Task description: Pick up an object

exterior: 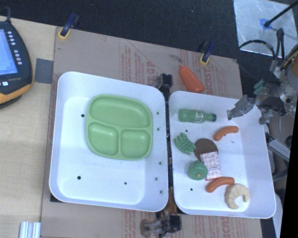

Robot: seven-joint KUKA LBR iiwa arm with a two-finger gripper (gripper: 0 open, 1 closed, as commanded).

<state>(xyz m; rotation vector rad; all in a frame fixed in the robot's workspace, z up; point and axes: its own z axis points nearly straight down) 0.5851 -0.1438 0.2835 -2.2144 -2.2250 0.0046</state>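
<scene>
While hanging above the right bin (263,158) at its 1 o'clock corner, gripper (250,112) apart, nothing between fingers. Nearest at 7 o'clock: sausage (225,133), orange-red, glossy, slightly curved, long axis running 2 to 8 o'clock. Green bottle (196,116) further out at 9 o'clock, lying flat along 3–9. Second sausage (220,184) and croissant (236,195) toward 6 o'clock. Green divided plate (119,126) in left bin (65,175).

Left of the bins, a handheld control tablet (0,66) with orange casing rests on the wooden surface (4,145). Brown cardboard sheet (145,61) under both bins, held by two blue-yellow clamps (67,26) at its far edge.
</scene>
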